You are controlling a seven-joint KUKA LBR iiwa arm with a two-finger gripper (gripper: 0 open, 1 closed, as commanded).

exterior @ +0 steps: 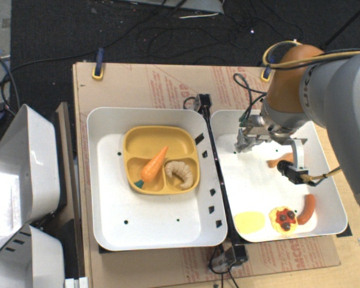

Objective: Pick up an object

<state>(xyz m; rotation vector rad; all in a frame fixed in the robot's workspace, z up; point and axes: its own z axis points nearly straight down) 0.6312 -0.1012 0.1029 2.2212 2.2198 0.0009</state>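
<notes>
Over the right bin (324,221), the jaws (247,141) hover, state unclear, well apart from the sausage (306,209).

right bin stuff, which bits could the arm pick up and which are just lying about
Job in hand:
end effector
sausage
yellow disc
small pizza

Lying about:
yellow plate with carrot and shrimp, left bin
clamps

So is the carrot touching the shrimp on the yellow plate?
Apart. The camera view shows the carrot and the shrimp in neighbouring sections of the yellow plate, with a strip of plate between them.
</notes>
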